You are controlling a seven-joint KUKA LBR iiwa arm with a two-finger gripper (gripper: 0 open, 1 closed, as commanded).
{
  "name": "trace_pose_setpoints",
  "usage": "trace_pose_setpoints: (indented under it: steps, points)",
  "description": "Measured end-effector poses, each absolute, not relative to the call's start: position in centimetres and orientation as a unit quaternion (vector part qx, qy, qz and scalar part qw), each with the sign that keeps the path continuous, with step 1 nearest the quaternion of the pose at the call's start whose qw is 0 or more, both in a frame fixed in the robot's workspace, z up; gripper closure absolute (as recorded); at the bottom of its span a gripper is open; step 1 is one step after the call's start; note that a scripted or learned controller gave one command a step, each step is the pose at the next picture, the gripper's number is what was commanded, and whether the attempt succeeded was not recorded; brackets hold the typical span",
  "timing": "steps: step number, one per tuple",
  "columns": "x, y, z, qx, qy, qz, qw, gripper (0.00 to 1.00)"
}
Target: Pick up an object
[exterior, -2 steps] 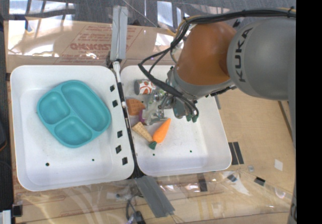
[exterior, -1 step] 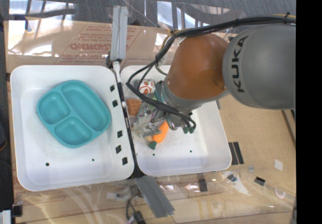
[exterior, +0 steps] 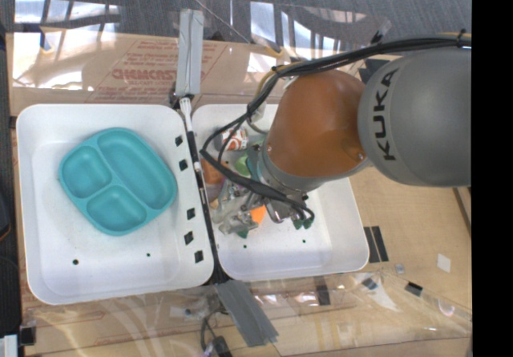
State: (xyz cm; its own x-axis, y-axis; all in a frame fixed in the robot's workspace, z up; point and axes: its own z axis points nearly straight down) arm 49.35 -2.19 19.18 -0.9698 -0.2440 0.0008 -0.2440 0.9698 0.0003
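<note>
Left bin [exterior: 48,267]: a teal divided plate [exterior: 118,179] is lying flat and tilted a little, well apart from the arm, with nothing else resting beside it. A row of black clips is running down the shared wall between the two bins.

Right bin [exterior: 345,247]: the grey arm [exterior: 417,119] is reaching in from the right, and its orange band [exterior: 317,127] is covering most of the bin's middle. Under it the gripper [exterior: 240,215] is sitting low among a small pile of objects [exterior: 256,217] (an orange piece and a green piece are showing, with a white and red item [exterior: 234,141] just above them by the cables). How wide the pincer is standing, and whether it is gripping anything, cannot be told, since the wrist is hiding it.

Step in hand, as a judgement: the arm is working at the grasp itself, down at the pile near the dividing wall. The next move is calling for a firm closure on one piece and then a straight lift clear of the neighbouring clutter; crowded items may be slipping or coming up together.
</note>
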Motion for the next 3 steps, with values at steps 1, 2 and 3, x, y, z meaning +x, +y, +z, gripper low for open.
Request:
trace_pose_setpoints:
  steps: [1,2,3]
  points:
    - [48.8,-0.7,19.1,0.181,-0.983,-0.0004,0.002,1.0]
    - [48.5,0.3,20.1,0.257,-0.966,0.0001,-0.002,1.0]
    - [48.5,1.1,19.2,0.314,-0.949,-0.0003,0.002,1.0]
